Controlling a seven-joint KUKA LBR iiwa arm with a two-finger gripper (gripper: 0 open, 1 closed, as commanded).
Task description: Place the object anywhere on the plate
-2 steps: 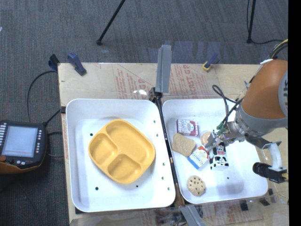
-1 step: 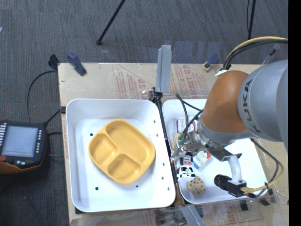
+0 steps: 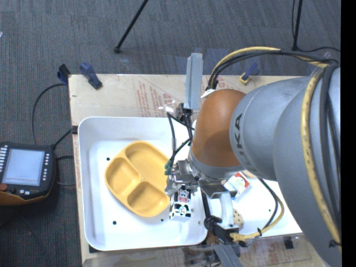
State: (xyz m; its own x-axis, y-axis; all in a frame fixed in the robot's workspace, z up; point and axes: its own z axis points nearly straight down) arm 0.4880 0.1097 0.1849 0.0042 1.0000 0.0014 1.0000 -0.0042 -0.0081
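The gripper (image 3: 182, 196) hung low over the left bin (image 3: 92, 149), just off the yellow divided plate (image 3: 136, 178)'s right edge. Between its fingers sat a small black-and-white patterned object (image 3: 181, 209), w/ the fingers closed against its sides; its lower end reached to or nearly to the bin floor, can't tell which. The object was beside the plate's lower-right rim, not on it. The plate lay to the fingers' left, tilted diagonally on the bin floor, three compartments visible. To the fingers' right, under the arm's orange band (image 3: 217, 129), a red-and-white packet (image 3: 240, 183) and a tan speckled item (image 3: 236, 217) lay in the right bin. A teach pendant (image 3: 25, 171) lay far left on the carpet.
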